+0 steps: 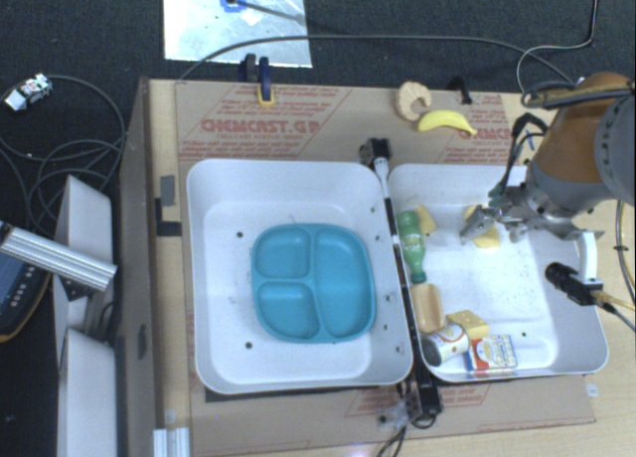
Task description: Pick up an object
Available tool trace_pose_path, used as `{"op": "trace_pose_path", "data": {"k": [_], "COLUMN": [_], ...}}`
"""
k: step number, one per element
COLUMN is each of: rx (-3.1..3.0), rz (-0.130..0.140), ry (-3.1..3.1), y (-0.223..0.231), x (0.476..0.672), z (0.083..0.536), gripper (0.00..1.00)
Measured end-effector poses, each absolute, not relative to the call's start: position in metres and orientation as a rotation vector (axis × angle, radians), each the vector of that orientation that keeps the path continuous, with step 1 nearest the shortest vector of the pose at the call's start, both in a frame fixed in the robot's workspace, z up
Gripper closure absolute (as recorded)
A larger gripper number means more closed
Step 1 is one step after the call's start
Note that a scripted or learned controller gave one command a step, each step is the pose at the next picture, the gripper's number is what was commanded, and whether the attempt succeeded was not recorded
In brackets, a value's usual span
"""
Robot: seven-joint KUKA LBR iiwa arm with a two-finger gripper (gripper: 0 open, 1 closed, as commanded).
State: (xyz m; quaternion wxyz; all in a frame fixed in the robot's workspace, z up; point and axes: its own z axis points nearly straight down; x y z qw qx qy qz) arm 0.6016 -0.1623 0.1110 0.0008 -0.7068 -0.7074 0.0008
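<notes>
White bins sit side by side. The left bin (214,197) holds a blue divided plate (313,281). The grey arm (586,147) reaches into the right bin (586,341). Its gripper (481,226) sits low over a small yellow thing (487,237) near the bin's back. I cannot tell how wide the gripper is open, or whether it has hold of the yellow thing.

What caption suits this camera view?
Robot gripper over a yellow piece in the right bin; blue tray in the left bin.
</notes>
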Motion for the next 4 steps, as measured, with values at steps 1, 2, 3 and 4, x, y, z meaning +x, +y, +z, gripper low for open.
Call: {"op": "trace_pose_path", "data": {"k": [1,2,3,4], "rx": [-2.221,-2.216,-2.221,-2.221], "rz": [-0.003,-0.002,-0.002,-0.004], "ry": [-2.230,-2.228,-2.226,-2.230], "y": [-0.207,-0.170,-0.162,-0.163], "x": [0.664,0.669,0.655,0.657], "z": [0.141,0.086,0.085,0.096], "gripper": [0.00,0.00,0.00,1.00]}}
